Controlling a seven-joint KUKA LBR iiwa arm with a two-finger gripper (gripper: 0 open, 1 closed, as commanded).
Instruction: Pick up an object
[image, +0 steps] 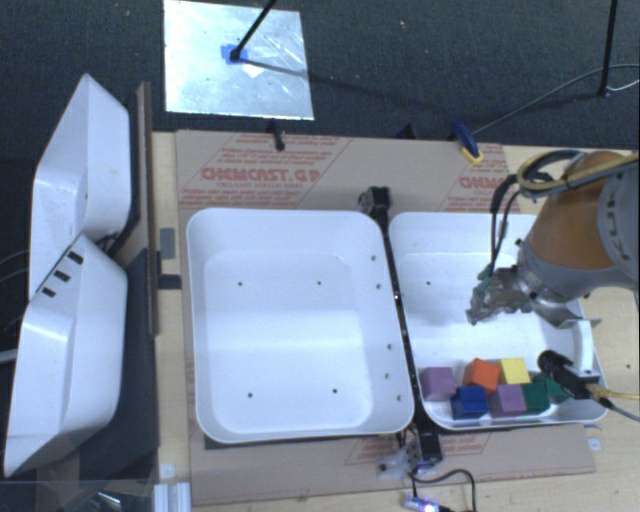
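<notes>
In the camera view the claw (485, 300) hangs over the right bin (440, 240), above its bare middle floor, and nothing is visible between its fingers. Whether they stand apart or together I cannot tell — the claw is small and blurred here.

The things to pick lie together below the claw, toward the near wall of the bin: a purple block (437, 381), an orange block (483, 373), a yellow block (514, 371), a blue block (469, 401), a second purple block (508, 399) and a green block (535, 395). They touch each other in one tight group.

This crowding is the main risk, I think. If the claw comes down on one block, a finger may land on its neighbour and only push the group away — or catch two at once. The blocks also sit against the near wall (the blue one almost on it), so a finger could strike the rim. The left bin (290, 320) lies well apart to the claw's left.
</notes>
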